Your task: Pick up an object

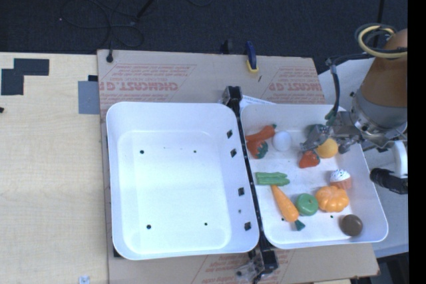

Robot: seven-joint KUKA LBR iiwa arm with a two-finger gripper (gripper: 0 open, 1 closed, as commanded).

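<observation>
My gripper [320, 138] hangs low over the upper right part of the right bin [373, 236], at the end of the grey arm with its orange band [388, 80]. A small yellow object [327, 148] lies right at the gripper's tip, touching or nearly touching it. Just below and to the left of it is a small red object [308, 159]. Whether the yellow object is gripped cannot be told from this view.
The right bin also holds an orange-red pepper [260, 138], a white ball [282, 140], a green bean pod [271, 178], a carrot [285, 204], a green round piece [307, 203], an orange pumpkin [332, 198], a white-and-red piece [340, 176] and a brown ball [351, 225]. The left bin [120, 143] sits alongside.
</observation>
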